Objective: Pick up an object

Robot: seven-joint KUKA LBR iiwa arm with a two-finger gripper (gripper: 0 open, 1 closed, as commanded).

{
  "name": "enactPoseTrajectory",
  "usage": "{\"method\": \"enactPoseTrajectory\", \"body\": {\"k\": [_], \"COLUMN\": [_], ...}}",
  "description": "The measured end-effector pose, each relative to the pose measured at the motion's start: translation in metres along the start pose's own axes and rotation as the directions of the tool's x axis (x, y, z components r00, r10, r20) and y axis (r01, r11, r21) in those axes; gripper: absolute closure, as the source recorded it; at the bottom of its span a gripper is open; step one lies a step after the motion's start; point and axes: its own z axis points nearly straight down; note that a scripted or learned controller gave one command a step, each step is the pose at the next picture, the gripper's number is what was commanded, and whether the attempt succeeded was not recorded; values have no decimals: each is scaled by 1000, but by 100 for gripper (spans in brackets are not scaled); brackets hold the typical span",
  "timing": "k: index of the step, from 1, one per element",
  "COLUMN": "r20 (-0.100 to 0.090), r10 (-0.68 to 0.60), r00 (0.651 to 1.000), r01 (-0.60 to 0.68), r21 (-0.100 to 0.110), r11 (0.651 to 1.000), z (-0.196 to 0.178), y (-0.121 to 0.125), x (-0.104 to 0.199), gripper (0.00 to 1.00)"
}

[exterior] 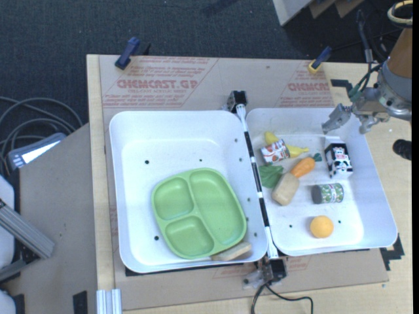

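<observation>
My gripper (pixel 348 122) hovers over the far right part of the right bin (pixel 373 198), its two fingers spread apart with nothing between them. Just below it lies a black-and-white carton (pixel 338 160). Also in this bin are an orange carrot (pixel 302 167), a grey-green can (pixel 327 193), an orange ball (pixel 321 227), a tan oblong piece (pixel 285 190), a green leafy item (pixel 270 174), a red-and-white can (pixel 275 152) and a yellow piece (pixel 296 151).
The left bin (pixel 131 149) holds a green divided plate (pixel 198 211), with a tan block (pixel 232 253) at the plate's near edge. A black divider clip (pixel 237 99) sits where the bins meet at the far side. Cables lie off the bench to the left.
</observation>
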Motion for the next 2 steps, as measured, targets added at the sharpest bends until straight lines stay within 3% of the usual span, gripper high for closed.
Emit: {"method": "enactPoseTrajectory", "body": {"k": [1, 2], "r20": [-4, 1], "r10": [-3, -1], "r00": [1000, 1000], "r01": [3, 1], "r21": [-2, -3], "r11": [1000, 1000], "z": [109, 118], "y": [-6, -6], "x": [-23, 11], "gripper": [0, 0]}}
